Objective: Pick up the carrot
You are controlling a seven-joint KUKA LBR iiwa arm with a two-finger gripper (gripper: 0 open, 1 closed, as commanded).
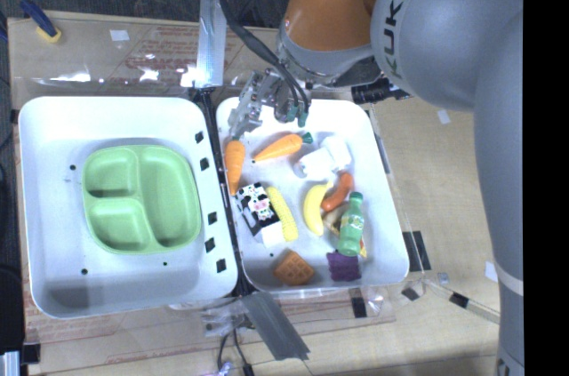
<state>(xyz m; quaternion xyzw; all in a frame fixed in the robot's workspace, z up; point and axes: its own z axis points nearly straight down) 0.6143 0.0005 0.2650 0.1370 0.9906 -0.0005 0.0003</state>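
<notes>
Two shallow white bins sit side by side on the bench, meeting along a black-clipped seam near the middle of the camera view. The left bin [44, 188] has bare white floor all round a green divided tray [140, 198] lying at its centre. The right bin [378, 188] is crowded, with only a small patch of open floor at its far right corner and along the right wall.

Two carrots lie in the right bin's far half. One carrot [278, 147] rests at a slant in the middle, its green stub toward the right, just beside a white block [324, 158]. A second carrot [234, 164] stands lengthwise against the seam wall. Nearer the camera are a black-and-white cow-patterned box [256, 207], a corn cob [283, 215], a banana [313, 210], a reddish sausage [338, 192], a green bottle [352, 225], a purple piece [343, 266] and a brown waffle-like piece [293, 268] — all packed close, several touching.

The grey arm reaches in from the right, its orange band above the bin's far edge. The gripper [271, 103] hangs over the far left corner of the right bin, just above the slanted carrot and apart from it; whether it is open or closed I cannot tell.
</notes>
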